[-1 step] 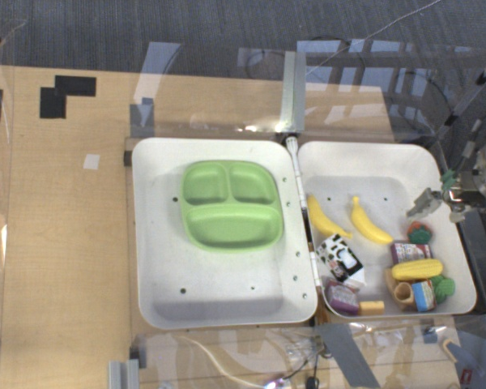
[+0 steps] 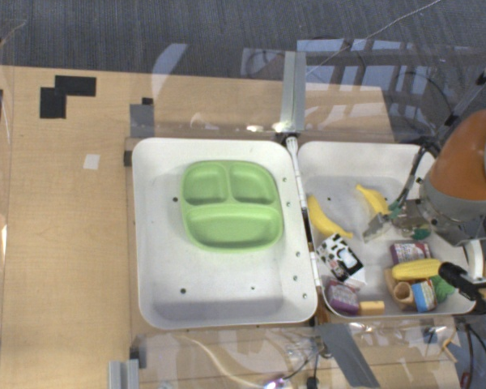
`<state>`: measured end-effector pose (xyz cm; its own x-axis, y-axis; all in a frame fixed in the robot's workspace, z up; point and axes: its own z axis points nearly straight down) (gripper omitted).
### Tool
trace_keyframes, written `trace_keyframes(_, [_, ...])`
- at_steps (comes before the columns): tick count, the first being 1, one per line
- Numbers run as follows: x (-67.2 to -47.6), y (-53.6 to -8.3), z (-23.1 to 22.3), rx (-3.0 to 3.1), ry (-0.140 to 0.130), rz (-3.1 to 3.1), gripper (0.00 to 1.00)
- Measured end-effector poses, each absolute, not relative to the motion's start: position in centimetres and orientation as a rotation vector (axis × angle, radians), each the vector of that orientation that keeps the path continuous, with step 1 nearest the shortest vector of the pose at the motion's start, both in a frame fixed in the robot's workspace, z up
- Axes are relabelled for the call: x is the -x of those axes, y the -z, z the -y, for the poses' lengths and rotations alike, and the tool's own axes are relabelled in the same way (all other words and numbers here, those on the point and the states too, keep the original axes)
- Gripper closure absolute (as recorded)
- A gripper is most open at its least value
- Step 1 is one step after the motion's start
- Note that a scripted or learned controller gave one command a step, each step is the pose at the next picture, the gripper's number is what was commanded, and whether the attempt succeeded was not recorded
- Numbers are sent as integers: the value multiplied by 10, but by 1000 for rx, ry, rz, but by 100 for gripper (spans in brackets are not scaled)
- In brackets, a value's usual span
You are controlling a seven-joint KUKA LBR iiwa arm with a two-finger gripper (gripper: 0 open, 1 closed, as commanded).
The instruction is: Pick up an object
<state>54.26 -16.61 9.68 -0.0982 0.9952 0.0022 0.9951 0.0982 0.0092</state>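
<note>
My gripper (image 2: 382, 222) hangs over the middle of the right bin (image 2: 340, 164), below the grey arm with its orange band (image 2: 468, 167). Just up and left of it lies a small yellow banana piece (image 2: 372, 198). A longer yellow banana (image 2: 319, 217) rests along the bin's left wall. A black-and-white patterned object (image 2: 338, 258) lies below that. The view shows nothing held by the gripper.
Along the right bin's front lie a purple object (image 2: 344, 299), a tan stick (image 2: 373, 305), a purple packet (image 2: 408, 252), a yellow item (image 2: 417, 269), a tan cup (image 2: 401, 292) and a blue can (image 2: 425, 295). A green divided plate (image 2: 230, 205) sits in the left bin (image 2: 158, 282).
</note>
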Motion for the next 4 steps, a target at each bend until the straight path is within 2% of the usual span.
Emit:
trace_keyframes(1, [-606,-90,158,-2064,-14,-2352,0])
trace_keyframes(2, [-672,-147,195,-2050,-9,-2367,0])
trace_keyframes(3, [-616,-90,185,-1855,-9,-2521,0])
trace_keyframes(4, [-619,-103,184,-1848,-18,-2518,100])
